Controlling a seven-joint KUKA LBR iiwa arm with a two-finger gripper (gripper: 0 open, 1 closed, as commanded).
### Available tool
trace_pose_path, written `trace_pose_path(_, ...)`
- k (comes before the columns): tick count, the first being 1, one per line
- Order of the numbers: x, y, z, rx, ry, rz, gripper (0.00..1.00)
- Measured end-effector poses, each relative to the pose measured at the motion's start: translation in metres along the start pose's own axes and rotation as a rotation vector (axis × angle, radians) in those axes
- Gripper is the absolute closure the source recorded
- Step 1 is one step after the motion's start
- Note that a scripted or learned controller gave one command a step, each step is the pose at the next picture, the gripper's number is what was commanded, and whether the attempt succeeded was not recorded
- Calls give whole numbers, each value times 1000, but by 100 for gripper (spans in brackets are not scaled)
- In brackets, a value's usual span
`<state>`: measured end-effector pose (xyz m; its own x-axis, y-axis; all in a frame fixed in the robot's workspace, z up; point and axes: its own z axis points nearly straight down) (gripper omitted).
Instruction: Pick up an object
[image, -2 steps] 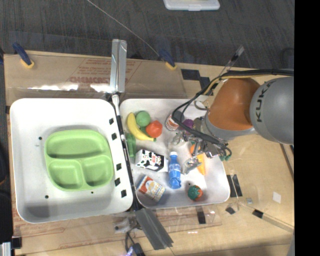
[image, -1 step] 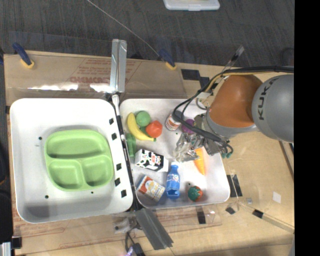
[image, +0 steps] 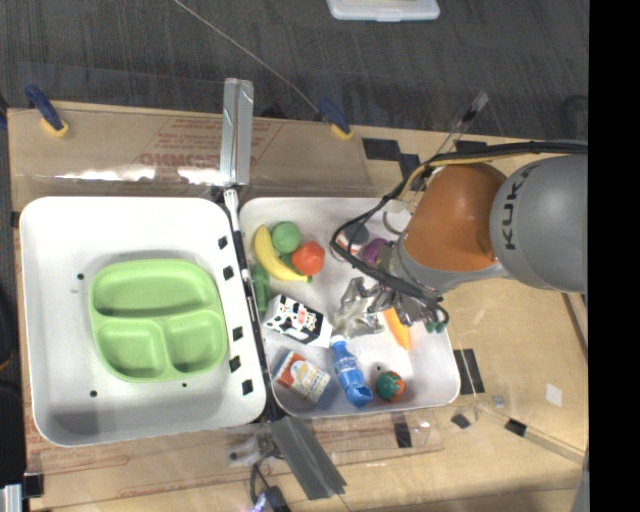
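Nearest, along the right bin's (image: 445, 385) front wall, lie a small carton (image: 303, 377), a blue bottle (image: 348, 373) and a round red-and-green toy (image: 389, 384); behind them a black-and-white patterned card (image: 298, 318) and an orange carrot-like piece (image: 398, 327); the gripper (image: 358, 305) hangs low over the bin's middle, how far its fingers are parted I cannot tell; farther back sit a banana (image: 270, 257), a green ball (image: 287, 236) and a red one (image: 308, 258); the left bin (image: 50, 300) bears a green divided tray (image: 157, 319).
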<state>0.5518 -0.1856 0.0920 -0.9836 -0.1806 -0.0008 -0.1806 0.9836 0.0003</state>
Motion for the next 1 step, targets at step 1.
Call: trace_pose_path(1, 2, 18, -145, 7, -11, -44, 100)
